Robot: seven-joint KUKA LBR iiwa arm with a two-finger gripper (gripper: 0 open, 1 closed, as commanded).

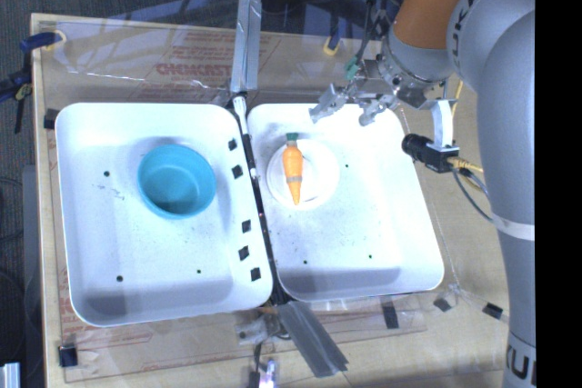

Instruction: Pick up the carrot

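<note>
The carrot (pixel 293 174) has not been picked up yet: it lies on a small white plate (pixel 320 186) in the upper middle of the right-hand bin (pixel 364 268), green top pointing to the far rim and orange tip toward the near side. The gripper (pixel 349 107) hangs above the far rim of that bin, up and to the right of the carrot and clearly apart from it; its two fingers look spread, with nothing between them. So, as I judge it, the whole of the work is left: moving over the carrot, going down, closing and lifting. There is good room for that. The carrot sits alone on the plate, well away from the bin walls on every side, nearest the divider between the two bins on its left. The bare white floor around the plate is open. The blue bowl (pixel 177 180) in the left-hand bin (pixel 91 268) is well out of the way.
</note>
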